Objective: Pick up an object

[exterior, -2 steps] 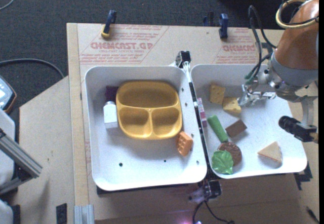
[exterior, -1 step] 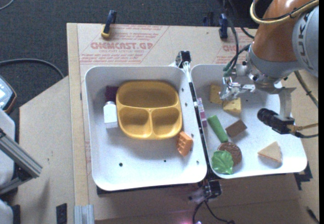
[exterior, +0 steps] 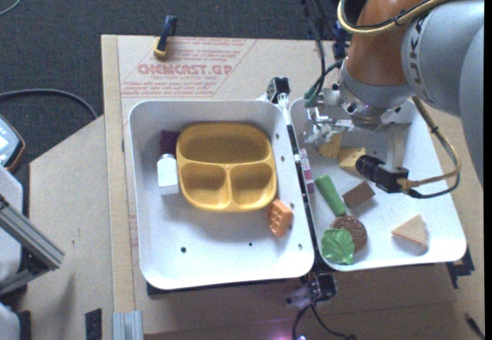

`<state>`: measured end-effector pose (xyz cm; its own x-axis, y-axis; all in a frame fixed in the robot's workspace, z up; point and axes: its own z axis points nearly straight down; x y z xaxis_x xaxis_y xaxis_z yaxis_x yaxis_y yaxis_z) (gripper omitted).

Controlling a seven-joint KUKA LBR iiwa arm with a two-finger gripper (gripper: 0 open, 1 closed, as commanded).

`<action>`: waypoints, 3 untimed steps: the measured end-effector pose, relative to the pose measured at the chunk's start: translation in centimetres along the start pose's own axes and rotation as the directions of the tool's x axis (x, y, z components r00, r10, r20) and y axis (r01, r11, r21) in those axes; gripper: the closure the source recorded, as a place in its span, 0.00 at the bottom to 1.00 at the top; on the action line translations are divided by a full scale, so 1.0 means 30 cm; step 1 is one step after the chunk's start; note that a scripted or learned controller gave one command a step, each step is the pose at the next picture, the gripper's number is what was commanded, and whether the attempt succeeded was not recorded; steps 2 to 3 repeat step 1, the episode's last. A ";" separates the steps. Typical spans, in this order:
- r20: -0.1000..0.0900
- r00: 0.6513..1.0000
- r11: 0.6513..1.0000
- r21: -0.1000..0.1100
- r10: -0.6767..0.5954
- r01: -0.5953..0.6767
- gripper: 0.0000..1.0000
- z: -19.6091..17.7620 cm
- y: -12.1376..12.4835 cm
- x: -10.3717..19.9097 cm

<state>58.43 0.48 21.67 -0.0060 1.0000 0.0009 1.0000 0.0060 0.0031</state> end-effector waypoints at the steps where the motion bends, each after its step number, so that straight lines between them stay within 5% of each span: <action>1: -0.001 1.000 1.000 -0.001 0.000 0.000 1.00 0.009 0.111 0.152; 3: -0.001 1.000 1.000 -0.001 0.000 0.000 1.00 0.009 0.111 0.152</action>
